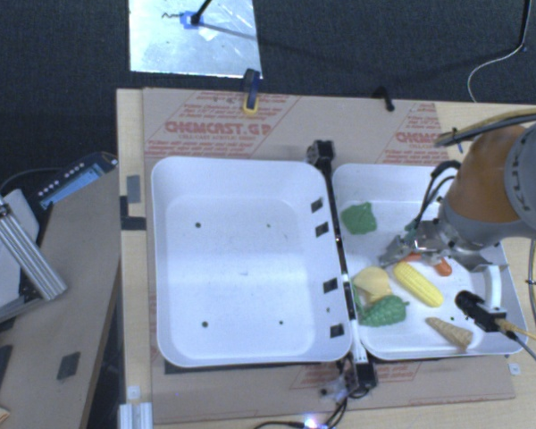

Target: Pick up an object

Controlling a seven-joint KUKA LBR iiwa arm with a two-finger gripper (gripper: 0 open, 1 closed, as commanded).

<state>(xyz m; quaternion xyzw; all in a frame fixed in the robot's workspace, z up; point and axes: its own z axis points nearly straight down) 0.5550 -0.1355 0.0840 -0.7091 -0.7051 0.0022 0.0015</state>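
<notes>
while near the tool (pixel 407 252) — corn (pixel 417 283), cone (pixel 450 331)

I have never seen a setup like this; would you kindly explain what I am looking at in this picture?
One camera, fixed above a bench, looks down at a slant. The grey and orange machine on the right is a robot arm. At its tip is the gripper, the part meant to pick things up. Two shallow white bins sit side by side: the left bin and the right bin. The right bin holds what look like toy foods: an upper green piece, a pale yellow piece, a lower green piece, a corn cob, a small orange piece and a tan cone. The gripper hangs over the right bin near the corn cob. I cannot tell whether it holds anything.
</notes>
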